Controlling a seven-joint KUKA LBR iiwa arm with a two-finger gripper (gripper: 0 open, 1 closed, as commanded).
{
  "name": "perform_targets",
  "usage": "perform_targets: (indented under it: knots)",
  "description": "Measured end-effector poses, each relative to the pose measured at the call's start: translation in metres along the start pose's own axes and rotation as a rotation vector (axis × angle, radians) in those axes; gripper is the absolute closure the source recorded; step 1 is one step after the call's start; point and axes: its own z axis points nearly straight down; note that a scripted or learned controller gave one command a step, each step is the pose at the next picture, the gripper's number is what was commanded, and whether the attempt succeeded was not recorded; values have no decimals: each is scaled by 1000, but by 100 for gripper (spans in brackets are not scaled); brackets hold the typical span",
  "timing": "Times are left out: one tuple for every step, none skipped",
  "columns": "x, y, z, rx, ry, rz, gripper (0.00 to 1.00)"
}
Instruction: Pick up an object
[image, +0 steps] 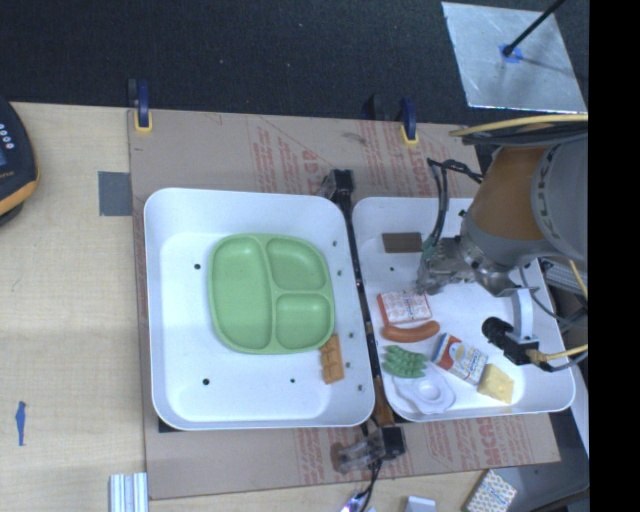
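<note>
where the arm (520, 205) reaches in from the right, its gripper (437, 268) hangs over the upper middle of the right bin (372, 215), low among the clutter; whether it is apart or together i cannot tell, and nothing can be seen held in it. just below it lies a small red and white packet (404, 305), and touching that packet's lower edge a toy sausage (410, 330). further down sit a green pea pod (404, 361), a white fried egg (428, 392), a red and white carton (462, 361) and a yellow cheese wedge (497, 383), all packed close together in the lower half of the bin. a dark brown flat piece (402, 241) lies near the bin's upper left, just left of the gripper. a black cable with a plug end (505, 342) trails from the arm across the right part of the bin, above the cheese wedge.

the left bin (165, 300) holds a green divided plate (271, 292) at its centre and a small orange-brown cracker (331, 360) close to its right wall, just below the plate. both bins rest on a cardboard sheet (250, 150) on the table (60, 300), held by blue clamps (142, 102) at its far edge.
</note>
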Motion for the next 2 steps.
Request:
perform_targets:
  knots:
    - [0, 0, 1, 2, 0, -1, 0]
    - [9, 13, 16, 6, 1, -1, 0]
